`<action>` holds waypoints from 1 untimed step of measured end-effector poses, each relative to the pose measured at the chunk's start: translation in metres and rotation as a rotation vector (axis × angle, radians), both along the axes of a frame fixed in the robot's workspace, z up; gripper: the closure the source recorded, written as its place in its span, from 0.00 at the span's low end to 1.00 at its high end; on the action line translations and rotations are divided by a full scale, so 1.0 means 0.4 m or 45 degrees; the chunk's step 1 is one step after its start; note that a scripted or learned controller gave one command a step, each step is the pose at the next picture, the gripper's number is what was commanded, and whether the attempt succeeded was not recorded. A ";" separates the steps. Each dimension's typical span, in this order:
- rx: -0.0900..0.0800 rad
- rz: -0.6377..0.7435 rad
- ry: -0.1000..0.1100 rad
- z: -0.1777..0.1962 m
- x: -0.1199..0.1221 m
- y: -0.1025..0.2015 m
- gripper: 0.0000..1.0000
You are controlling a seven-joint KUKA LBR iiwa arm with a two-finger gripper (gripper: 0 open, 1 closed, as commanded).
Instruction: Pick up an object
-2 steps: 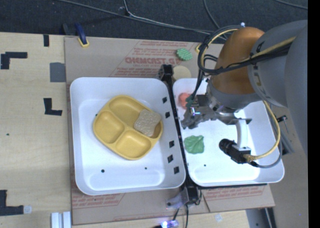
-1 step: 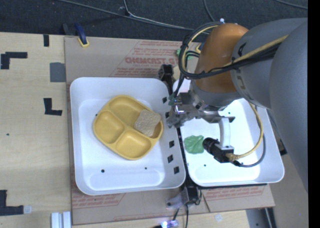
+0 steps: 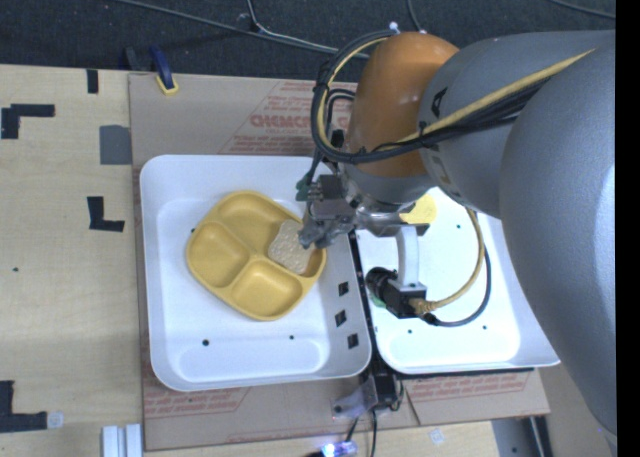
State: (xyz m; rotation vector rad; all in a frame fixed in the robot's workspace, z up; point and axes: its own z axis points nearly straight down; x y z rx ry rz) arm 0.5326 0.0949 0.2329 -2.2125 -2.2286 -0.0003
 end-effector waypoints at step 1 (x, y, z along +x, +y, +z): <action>-0.002 -0.006 0.002 -0.001 -0.001 -0.008 0.00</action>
